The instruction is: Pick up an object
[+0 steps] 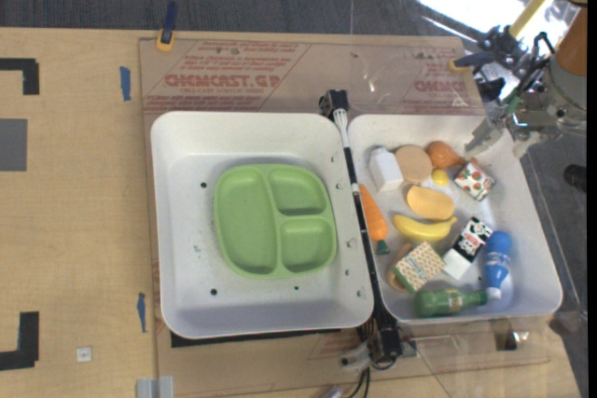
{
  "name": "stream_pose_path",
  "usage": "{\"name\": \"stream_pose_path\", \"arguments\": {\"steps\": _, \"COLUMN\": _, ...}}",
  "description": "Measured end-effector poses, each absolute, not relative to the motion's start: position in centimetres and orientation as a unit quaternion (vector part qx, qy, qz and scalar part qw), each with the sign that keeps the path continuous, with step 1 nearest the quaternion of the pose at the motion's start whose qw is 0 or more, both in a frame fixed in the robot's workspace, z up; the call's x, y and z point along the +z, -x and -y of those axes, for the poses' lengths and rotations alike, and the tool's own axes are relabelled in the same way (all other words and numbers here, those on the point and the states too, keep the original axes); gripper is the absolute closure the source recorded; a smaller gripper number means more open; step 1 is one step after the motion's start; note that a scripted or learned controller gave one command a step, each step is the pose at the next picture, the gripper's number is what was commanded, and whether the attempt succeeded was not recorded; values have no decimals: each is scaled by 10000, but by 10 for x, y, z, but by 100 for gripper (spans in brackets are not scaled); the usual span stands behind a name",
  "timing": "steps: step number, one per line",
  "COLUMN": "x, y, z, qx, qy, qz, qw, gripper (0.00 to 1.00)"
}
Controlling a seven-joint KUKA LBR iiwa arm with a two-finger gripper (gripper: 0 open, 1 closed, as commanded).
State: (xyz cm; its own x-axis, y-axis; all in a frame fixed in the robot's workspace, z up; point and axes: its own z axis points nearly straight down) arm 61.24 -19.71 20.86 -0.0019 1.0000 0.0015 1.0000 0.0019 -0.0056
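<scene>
The right bin [541, 280] holds several toy foods. Among them are an orange fruit [445, 154], a strawberry-print carton [474, 181], a beige round piece [413, 163], a white block [383, 169], a yellow-orange mango shape [429, 200], a banana [423, 226], a carrot [374, 216], a black-and-white carton [473, 238], a blue bottle [497, 262], a patterned box [419, 267] and a green bottle [450, 300]. My gripper [500, 135] hangs over the bin's far right corner, just up and right of the orange fruit. It is open, with nothing between its fingers.
The left bin [177, 228] carries a green three-compartment plate [275, 221]. A black divider strip [350, 172] runs between the bins. Cables and yellow hose cluster around the wrist [522, 61] at the upper right. Blue tape marks and a clamp [168, 25] sit on the wooden bench.
</scene>
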Motion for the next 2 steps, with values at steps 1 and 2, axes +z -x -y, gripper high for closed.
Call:
{"name": "stream_pose_path", "arguments": {"steps": 1, "x": 97, "y": -617, "z": 205, "qx": -6, "qy": 6849, "qz": 7286, "qw": -11, "gripper": 0}}
{"name": "stream_pose_path", "arguments": {"steps": 2, "x": 103, "y": -618, "z": 205, "qx": -1, "qy": 6844, "qz": 7291, "qw": -2, "gripper": 100}}
